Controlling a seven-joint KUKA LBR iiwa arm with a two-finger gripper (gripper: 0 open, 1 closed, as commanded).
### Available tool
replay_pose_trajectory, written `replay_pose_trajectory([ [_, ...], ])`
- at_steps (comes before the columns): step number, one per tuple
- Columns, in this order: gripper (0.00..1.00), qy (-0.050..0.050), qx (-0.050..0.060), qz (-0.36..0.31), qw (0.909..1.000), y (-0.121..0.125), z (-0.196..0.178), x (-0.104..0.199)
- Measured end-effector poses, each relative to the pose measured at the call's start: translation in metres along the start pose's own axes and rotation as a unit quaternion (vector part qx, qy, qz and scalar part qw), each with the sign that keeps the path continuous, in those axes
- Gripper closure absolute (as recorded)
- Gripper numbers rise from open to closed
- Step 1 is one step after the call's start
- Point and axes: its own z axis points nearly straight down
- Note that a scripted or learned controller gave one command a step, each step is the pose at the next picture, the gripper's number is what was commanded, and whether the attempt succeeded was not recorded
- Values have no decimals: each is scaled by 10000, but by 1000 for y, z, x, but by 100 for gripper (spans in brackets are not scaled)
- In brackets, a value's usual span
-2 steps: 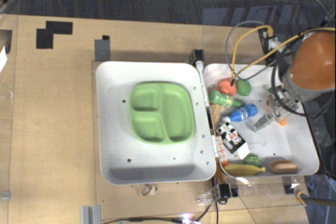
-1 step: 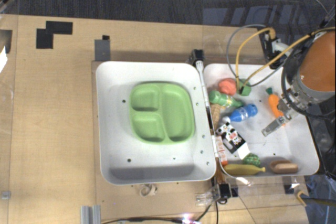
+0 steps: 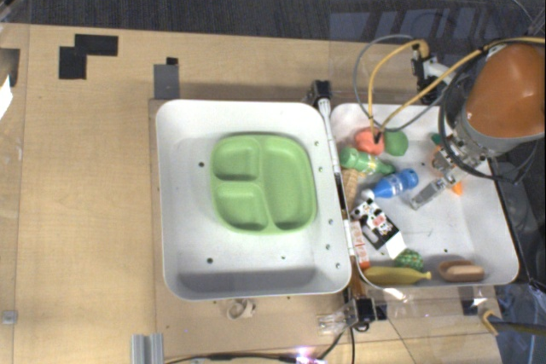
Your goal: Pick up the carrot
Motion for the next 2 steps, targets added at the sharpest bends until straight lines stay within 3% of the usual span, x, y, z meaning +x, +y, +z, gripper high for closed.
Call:
replay_pose_trajectory([
  [1,0,34,17,227,9997,-1,-84,7],
  [2,0,-7,-7,-203,9998,-46,-66,30],
])
